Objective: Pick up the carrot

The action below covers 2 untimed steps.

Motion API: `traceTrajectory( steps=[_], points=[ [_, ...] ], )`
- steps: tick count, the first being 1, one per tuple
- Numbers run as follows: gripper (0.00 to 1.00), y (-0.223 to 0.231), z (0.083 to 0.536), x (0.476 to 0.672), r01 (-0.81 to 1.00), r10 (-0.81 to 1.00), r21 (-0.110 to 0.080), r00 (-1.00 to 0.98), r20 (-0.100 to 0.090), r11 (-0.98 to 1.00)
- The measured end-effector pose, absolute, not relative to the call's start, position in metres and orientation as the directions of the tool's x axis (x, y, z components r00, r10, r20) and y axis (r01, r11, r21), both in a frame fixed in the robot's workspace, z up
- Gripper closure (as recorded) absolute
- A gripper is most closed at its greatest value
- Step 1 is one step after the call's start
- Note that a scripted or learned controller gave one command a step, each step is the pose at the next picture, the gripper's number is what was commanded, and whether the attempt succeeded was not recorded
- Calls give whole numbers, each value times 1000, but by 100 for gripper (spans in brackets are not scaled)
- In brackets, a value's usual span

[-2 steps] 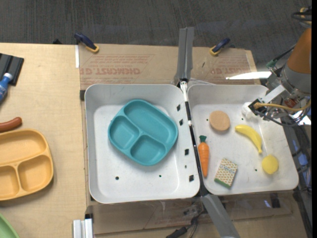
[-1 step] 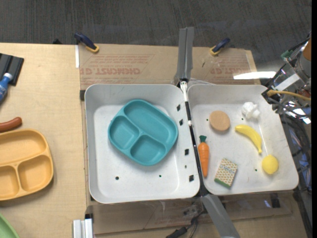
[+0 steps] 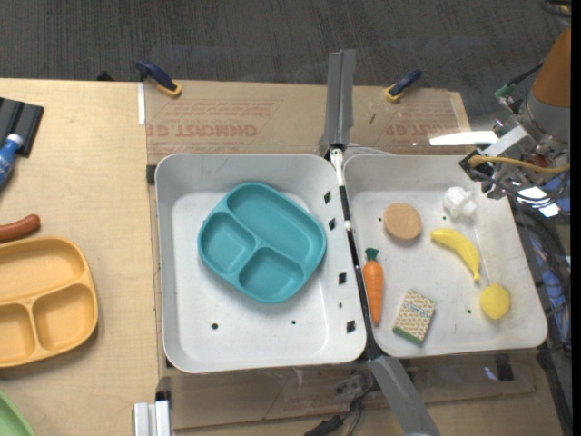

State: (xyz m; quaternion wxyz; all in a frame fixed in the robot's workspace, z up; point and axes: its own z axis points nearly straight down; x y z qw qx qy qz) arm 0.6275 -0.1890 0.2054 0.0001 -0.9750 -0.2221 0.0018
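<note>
Tool [image 3: 486, 173] apart from slim orange green-topped carrot [image 3: 373, 283]

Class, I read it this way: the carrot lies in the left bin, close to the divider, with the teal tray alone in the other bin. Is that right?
Not quite. The camera view shows the carrot in the right bin, close to the divider; the teal tray sits alone in the left bin.

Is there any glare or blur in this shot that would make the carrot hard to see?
Camera view: the carrot is sharp and evenly lit; glare sits on the cardboard near the end effector, which looks slightly blurred at the frame's right edge.
</note>
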Motion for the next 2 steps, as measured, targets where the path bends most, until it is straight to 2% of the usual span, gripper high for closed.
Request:
traceTrajectory(
  steps=[1,2],
  points=[
    [100,-174,156,621,591,591,-4,807,-4,-807],
    [100,-197,231,598,732,732,0,682,-2,-682]
  ],
)
